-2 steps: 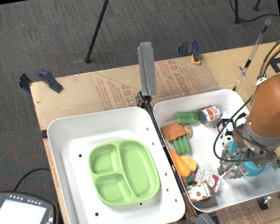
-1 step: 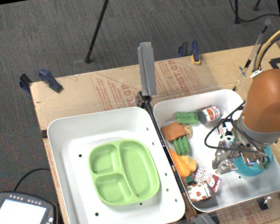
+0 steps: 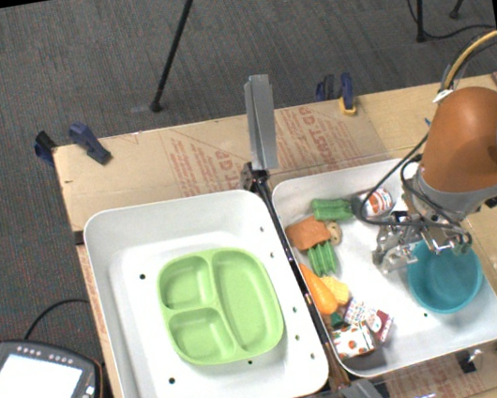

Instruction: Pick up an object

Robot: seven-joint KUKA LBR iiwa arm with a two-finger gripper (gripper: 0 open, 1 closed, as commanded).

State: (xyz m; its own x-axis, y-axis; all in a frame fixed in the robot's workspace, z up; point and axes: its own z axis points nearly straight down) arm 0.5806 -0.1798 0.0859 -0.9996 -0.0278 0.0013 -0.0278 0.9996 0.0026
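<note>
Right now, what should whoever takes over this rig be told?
End effector: low over the right bin, beside the blue bowl. I cannot tell whether it is open or shut, and nothing is visibly held.
Right bin: blue bowl near its right side; green toy, brown piece, orange toy and a small printed carton along its left side; a small can near the top.
Left bin: a green divided plate.
Done: no pick confirmed.
Left: grasp one object and lift it.
</note>
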